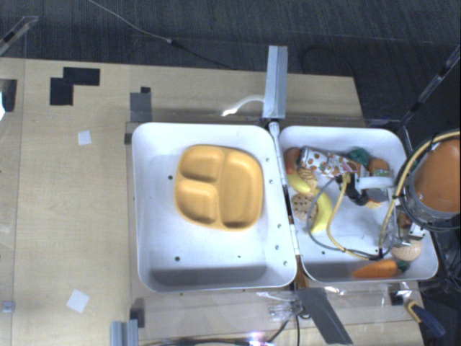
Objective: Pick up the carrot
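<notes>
**rigwatch:** where's your arm sitting right now?

**me:** I've got it coming in from the right, orange band (438,179) at the frame edge, wrist angled down-left. The pincer (392,247) hangs low; can't make out more.

Lying flat along the near wall of the right bin (425,269), in its front right corner: carrot (376,269), orange, slim and elongated, with a small dark green tuft at its right end. Stretching roughly left to right, parallel to the bin's front edge. Sitting just below and slightly left of the gripper (400,242), very close under it, and not being held between any fingers. Resting on the white bin floor, looking whole and undamaged.
</notes>
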